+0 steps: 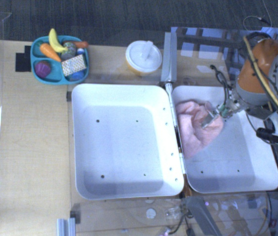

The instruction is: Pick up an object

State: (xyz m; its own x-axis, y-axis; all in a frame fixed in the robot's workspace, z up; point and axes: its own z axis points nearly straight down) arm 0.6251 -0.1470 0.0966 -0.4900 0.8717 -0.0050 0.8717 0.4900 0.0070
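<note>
Pale wooden bench (25,132) fills the left of the scene, with dark carpet beyond its far edge. At far left a small blue divided tray (58,60) holds toy food, a yellow banana and an orange carrot among it. Next along the far edge stands a round white lidded container (144,56). Below lies the left shallow white plastic bin (124,140), and touching it on the right, the right shallow white bin (237,166). A crumpled pink cloth (195,127) lies in that right bin's near-left part. The two-finger gripper (212,118) sits over the cloth's upper right edge; whether its fingers are parted or closed cannot be made out.
</note>
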